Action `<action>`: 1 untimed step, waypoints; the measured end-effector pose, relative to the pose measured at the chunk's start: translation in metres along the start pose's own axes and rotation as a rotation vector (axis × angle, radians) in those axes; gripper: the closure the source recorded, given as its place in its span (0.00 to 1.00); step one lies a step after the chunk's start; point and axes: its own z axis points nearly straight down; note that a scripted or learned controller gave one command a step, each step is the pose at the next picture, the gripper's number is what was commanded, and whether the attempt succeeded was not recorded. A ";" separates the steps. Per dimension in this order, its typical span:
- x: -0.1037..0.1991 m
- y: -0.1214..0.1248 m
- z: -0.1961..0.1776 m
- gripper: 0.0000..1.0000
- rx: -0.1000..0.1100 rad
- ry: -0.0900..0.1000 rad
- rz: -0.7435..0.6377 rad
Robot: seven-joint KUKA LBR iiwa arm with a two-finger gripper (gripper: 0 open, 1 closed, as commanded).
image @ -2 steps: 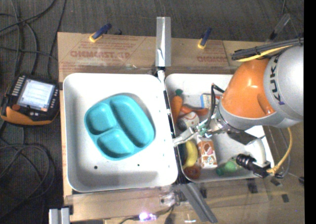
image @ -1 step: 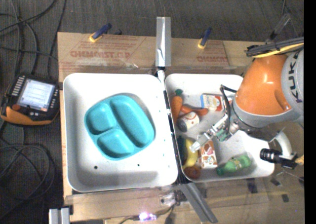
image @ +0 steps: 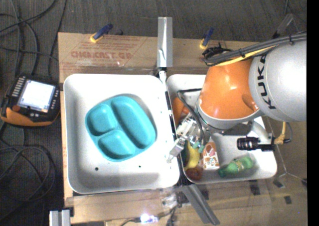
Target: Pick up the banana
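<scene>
The metal hand sits low at the right bin's left wall; its opening cannot be told. The curved yellow banana lies just below it, beside a small carton. A glossy blue divided tray rests in the left bin.

robot lab | bench with bins | teach pendant | floor cables

— Where do we see the banana?
— In the right bin's near-left corner: yellow, lying roughly lengthwise away from us, its far end hidden, dark tip nearest.
</scene>
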 end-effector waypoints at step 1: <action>0.030 0.047 0.006 0.00 0.002 0.001 0.060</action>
